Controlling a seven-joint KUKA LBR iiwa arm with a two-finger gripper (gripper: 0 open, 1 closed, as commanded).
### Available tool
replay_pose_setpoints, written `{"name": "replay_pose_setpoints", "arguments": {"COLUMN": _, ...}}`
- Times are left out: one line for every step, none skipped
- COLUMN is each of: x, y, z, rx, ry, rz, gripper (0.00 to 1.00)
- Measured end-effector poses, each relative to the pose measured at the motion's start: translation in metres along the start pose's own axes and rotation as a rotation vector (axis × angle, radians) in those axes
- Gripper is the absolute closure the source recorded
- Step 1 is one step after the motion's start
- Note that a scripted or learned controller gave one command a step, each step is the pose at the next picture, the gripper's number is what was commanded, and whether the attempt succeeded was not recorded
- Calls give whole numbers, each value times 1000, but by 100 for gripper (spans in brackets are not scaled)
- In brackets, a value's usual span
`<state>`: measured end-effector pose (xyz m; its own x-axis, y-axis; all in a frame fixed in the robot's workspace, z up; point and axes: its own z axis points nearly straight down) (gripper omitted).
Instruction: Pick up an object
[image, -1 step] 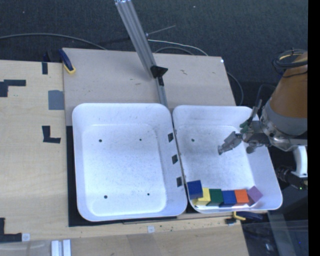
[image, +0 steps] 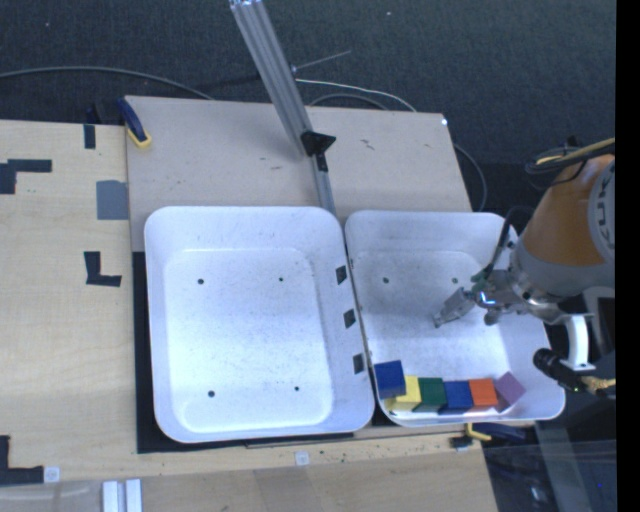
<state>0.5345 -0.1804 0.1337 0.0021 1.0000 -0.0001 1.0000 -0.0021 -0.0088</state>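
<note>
Along the front wall of the right bin (image: 420, 228) lies a row of small blocks: a blue block (image: 388, 377), a yellow block (image: 405, 396), a green block (image: 431, 391), another blue block (image: 457, 396), an orange block (image: 483, 392) and a purple block (image: 509, 386). My gripper (image: 452, 309) hangs over the middle of the right bin, behind that row, fingers pointing down and left. Nothing shows between them. The gap between the fingers is too small to read.
The left bin (image: 245, 320) stands beside the right one, with small black clips on the shared wall. A slanted metal pole (image: 280, 85) rises behind the bins. The arm's grey and orange body (image: 565, 240) covers the right bin's right edge.
</note>
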Motion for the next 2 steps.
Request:
{"name": "replay_pose_setpoints", "arguments": {"x": -20, "y": 54, "z": 44, "rx": -9, "ry": -1, "rz": -5, "gripper": 0}}
{"name": "replay_pose_setpoints", "arguments": {"x": 52, "y": 24, "z": -76, "rx": -14, "ry": 0, "rz": -7, "gripper": 0}}
